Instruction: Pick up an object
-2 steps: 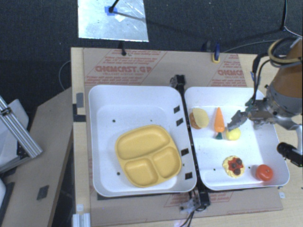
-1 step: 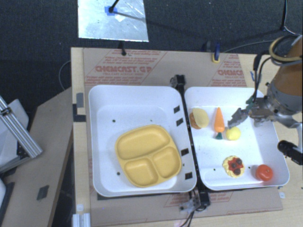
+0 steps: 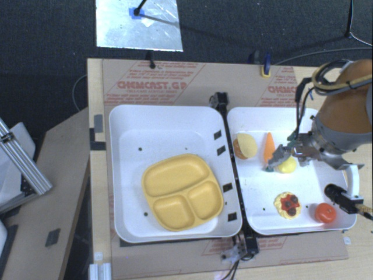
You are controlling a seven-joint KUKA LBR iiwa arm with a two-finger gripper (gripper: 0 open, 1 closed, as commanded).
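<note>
**Camera view: gripper low in the right bin, at a yellow object**

Camera view looks down on a bench (image 3: 175,77) covered with printed brown board, carrying two shallow white bins side by side. The left bin (image 3: 125,127) holds a yellow divided tray (image 3: 182,191) with three compartments, lying nearer that bin's front edge and right wall than its back-left corner. The right bin (image 3: 256,214) holds several small items.

The arm (image 3: 348,107), grey with an orange section, comes in over the right bin's right wall. Its gripper (image 3: 278,162) is down in the middle of the bin, beside a small yellow object (image 3: 288,167) that lies against the fingers' right side. Whether that object sits between the fingers or merely next to them cannot be told from this angle, and the spread of the fingers is equally unclear.

Just behind the gripper, toward the bin's back edge, an orange carrot-shaped piece (image 3: 268,147) stands roughly lengthwise from back to front. To its left, close to the wall shared with the left bin, is a round bun-like item (image 3: 245,146), yellow with a reddish side. Near the front edge of the right bin lies a flat round yellow piece with red and dark toppings (image 3: 288,205); at the front-right corner sits a red tomato-like ball (image 3: 325,213), just beside a black part of the arm's tooling.
</note>
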